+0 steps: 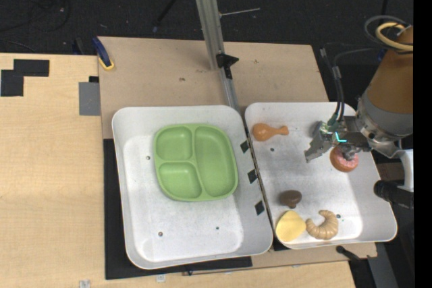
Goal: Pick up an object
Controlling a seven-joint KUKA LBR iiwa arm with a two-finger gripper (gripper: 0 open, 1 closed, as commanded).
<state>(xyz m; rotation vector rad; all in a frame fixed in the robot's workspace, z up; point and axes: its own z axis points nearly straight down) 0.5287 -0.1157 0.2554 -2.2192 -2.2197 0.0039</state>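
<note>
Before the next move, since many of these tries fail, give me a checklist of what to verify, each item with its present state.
1. Claw is over the right bin, where the pick objects lie: ok.
2. An object sits between the claw's fingers: not ok, nothing shows there.
3. A target is close by: ok, the red round piece lies right beside the claw.
4. Other objects stand apart from that target: ok, the orange drumstick-shaped piece, brown lump, yellow piece and croissant all lie apart from it.
5. Green divided plate in the left bin is out of the arm's way: ok.
</note>
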